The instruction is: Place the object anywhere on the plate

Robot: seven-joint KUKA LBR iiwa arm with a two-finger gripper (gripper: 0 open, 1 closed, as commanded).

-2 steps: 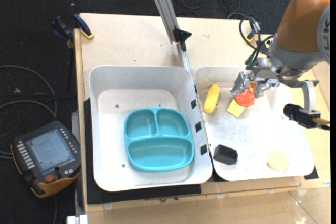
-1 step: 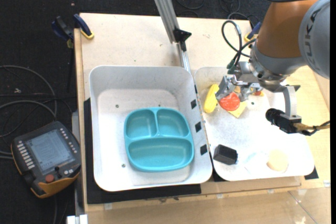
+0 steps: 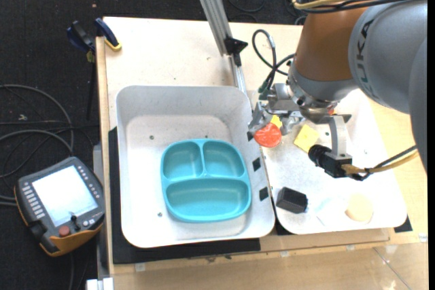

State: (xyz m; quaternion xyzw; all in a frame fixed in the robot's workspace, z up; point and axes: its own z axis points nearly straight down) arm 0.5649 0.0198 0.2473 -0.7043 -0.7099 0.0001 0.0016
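Observation:
A blue plate (image 3: 204,180) with three compartments lies in the left white bin (image 3: 136,146). A red-orange rounded object (image 3: 269,136) sits in the right bin (image 3: 380,146), close to the wall between the two bins. My gripper (image 3: 270,124) is directly over this red object, low in the bin, and its body hides the object's top. Whether it has hold of the object I cannot tell. The plate lies to the left of the gripper, across the dividing wall.
In the right bin a yellow piece (image 3: 304,138) lies just right of the red object. A black block (image 3: 291,200) and a cream round piece (image 3: 359,208) sit near the front. A metal pole (image 3: 214,10) slants behind the bins, and a teach pendant (image 3: 61,204) rests at left.

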